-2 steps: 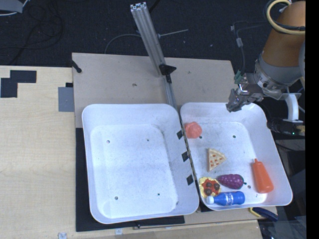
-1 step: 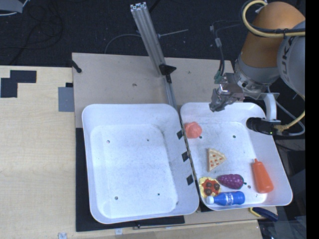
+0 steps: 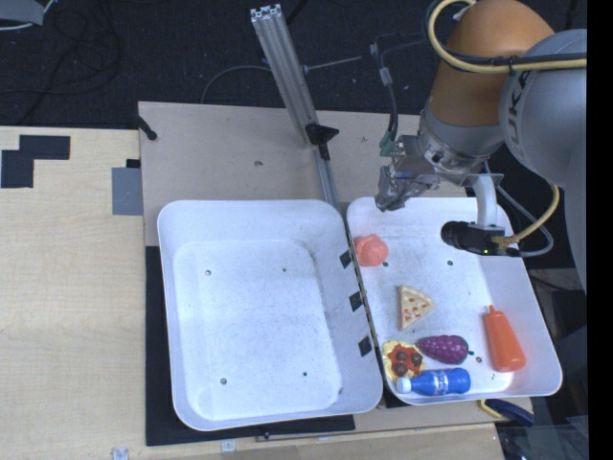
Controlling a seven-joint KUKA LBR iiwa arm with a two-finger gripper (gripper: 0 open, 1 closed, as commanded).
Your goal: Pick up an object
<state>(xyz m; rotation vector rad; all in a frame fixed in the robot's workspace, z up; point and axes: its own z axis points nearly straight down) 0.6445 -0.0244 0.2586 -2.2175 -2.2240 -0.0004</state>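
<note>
The right bin (image 3: 498,295) holds several toy foods. A pink round piece (image 3: 372,250) lies near its left wall. A waffle-like wedge (image 3: 413,307) sits mid-bin. Along the front lie a purple grape bunch (image 3: 444,348), a small pizza slice (image 3: 402,359) and a blue bottle (image 3: 437,382). An orange bottle (image 3: 502,338) rests at the right. My gripper (image 3: 393,197) hangs over the bin's back left corner, above and behind the pink piece, with nothing seen between its fingers.
The left bin (image 3: 192,257) stands beside the right one, joined by black clips (image 3: 354,300). A slanted aluminium post (image 3: 292,80) rises behind the bins. A black cable fitting (image 3: 474,238) hangs over the right bin's back.
</note>
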